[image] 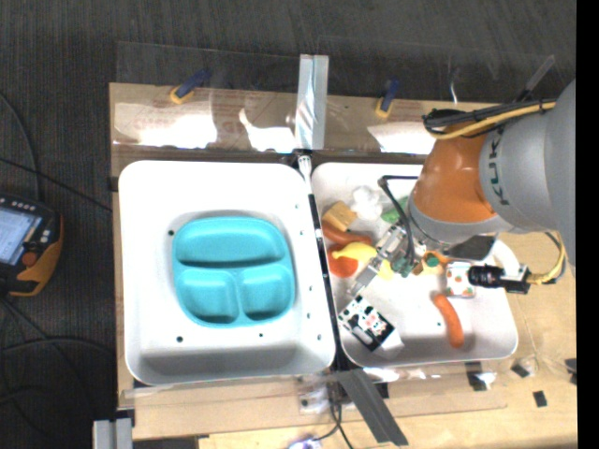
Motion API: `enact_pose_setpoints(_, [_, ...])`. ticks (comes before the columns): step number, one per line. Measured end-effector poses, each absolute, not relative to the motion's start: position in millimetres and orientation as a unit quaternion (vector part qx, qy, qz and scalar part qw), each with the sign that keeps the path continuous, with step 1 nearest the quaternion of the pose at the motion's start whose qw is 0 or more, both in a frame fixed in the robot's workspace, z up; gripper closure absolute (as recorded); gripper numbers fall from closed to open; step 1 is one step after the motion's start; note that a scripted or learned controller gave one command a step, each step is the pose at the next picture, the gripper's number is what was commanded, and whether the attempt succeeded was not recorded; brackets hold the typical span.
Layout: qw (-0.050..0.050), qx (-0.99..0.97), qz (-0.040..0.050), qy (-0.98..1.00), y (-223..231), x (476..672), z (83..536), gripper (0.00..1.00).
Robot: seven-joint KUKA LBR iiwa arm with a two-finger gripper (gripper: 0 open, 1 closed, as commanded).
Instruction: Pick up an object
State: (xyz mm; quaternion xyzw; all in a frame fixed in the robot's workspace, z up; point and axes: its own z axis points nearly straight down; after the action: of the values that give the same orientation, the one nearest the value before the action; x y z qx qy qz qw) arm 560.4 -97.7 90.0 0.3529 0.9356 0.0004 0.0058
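Nearest, a black-and-white block (367, 324) lay at the right bin's (505, 340) seven o'clock, the sausage (449, 318) at five, while the claw (391, 253), grip state untellable, hovered over crowded yellow-orange toys (344, 251) at nine, risking a jostled, missed grasp.

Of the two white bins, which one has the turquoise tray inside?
The left bin holds the turquoise tray. The right bin holds small toys.

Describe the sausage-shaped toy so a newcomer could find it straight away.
Start at the right-hand shallow white bin, the one the grey arm reaches into. Near its front right corner lies a small orange sausage-shaped toy, alone on bare white floor; its long curved shape sets it apart from the boxy pieces nearby.
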Motion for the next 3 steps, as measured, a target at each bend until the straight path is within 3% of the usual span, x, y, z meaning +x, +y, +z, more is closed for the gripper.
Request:
enact_pose_setpoints(1, [0.008, 0.421, 0.0035, 0.907, -98.4, 551.7, 90.2, 0.0])
enact_pose_setpoints(2, [0.004, 0.383, 0.001, 0.924, -99.9, 587.2, 89.5, 0.0])
enact_pose_setpoints(3, [0.008, 0.383, 0.0013, 0.924, -100.3, 589.0, 100.8, 1.0])
